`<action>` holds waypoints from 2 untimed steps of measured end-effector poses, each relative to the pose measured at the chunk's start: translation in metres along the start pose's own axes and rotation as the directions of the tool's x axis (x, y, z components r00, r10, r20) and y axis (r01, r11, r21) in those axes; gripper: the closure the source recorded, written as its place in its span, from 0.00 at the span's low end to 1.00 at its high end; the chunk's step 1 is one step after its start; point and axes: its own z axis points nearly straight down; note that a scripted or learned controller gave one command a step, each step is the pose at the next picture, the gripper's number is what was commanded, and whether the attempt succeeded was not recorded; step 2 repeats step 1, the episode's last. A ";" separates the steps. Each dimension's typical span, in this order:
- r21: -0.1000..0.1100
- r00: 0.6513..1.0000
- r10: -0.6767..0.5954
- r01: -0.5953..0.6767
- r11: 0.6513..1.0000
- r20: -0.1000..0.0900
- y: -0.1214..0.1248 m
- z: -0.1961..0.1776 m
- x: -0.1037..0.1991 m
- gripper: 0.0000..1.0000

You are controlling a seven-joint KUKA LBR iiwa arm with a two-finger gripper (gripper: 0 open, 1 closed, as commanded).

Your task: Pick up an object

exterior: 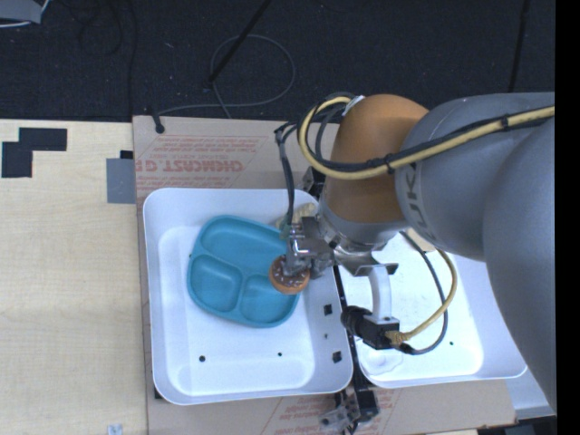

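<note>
Claw (292, 263) over brown disc (289, 280), blue tray (234, 275).

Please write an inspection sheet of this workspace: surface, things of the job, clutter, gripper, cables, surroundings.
Surface: two shallow white bins, left bin and right bin, on brown cardboard.
Job's things: blue divided plastic tray in the left bin; small round brown disc at its right edge.
Clutter: nothing seen.
Gripper: two-finger gripper right above the disc; grasp unclear.
Cables: yellow and black cables on the arm.
Surroundings: dark floor with loose wires.
</note>
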 end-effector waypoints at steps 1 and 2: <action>0.001 1.000 0.003 -0.003 1.000 0.001 0.000 0.001 -0.002 0.00; 0.001 1.000 0.003 -0.003 1.000 0.001 0.000 0.001 -0.002 0.00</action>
